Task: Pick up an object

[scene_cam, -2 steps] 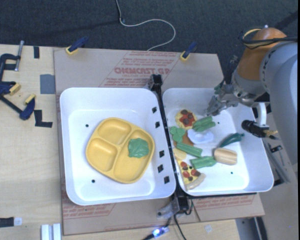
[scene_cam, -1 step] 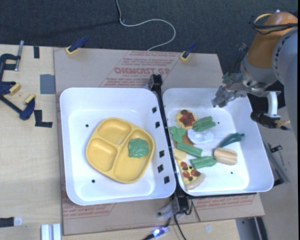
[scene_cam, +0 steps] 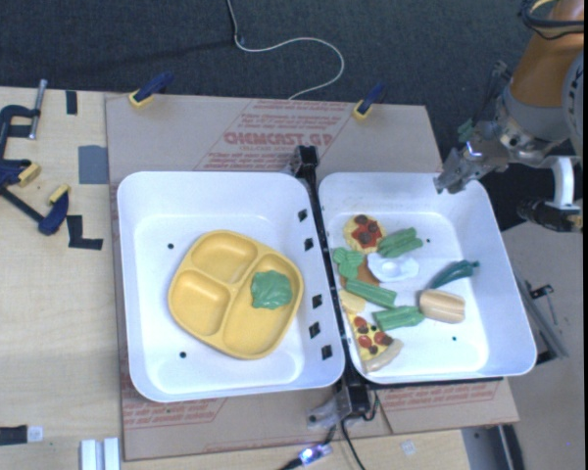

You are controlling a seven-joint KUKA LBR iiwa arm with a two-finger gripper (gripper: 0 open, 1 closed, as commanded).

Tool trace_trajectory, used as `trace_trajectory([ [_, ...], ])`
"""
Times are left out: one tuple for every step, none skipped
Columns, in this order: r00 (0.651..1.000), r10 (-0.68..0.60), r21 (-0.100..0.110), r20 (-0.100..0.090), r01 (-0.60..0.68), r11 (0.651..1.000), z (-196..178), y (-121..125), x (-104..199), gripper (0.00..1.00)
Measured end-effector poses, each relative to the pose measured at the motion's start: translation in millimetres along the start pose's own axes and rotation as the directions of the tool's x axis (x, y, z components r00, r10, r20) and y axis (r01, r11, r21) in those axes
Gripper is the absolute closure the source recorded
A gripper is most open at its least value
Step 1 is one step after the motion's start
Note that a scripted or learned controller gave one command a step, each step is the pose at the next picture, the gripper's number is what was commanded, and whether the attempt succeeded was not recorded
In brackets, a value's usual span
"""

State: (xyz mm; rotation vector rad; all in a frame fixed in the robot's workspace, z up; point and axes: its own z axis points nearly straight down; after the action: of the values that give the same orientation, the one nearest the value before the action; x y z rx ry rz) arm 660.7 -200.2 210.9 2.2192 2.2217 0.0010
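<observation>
Your arm is cut off at the right edge, its gripper point(scene_cam: 453, 177) hovering over the right bin's point(scene_cam: 498, 262) far right corner, finger opening too small to tell.

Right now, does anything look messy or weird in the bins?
Nothing looks spilled or broken. The toy food is jumbled in a loose pile in the right bin, and one green piece sits on the yellow tray in the left bin.
</observation>
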Motion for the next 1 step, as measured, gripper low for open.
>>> trace_trajectory([
  [1.0, 0.0, 0.001, -0.001, 0.0, 1.0, -13.1, 0.4, 0.9, 1.0],
])
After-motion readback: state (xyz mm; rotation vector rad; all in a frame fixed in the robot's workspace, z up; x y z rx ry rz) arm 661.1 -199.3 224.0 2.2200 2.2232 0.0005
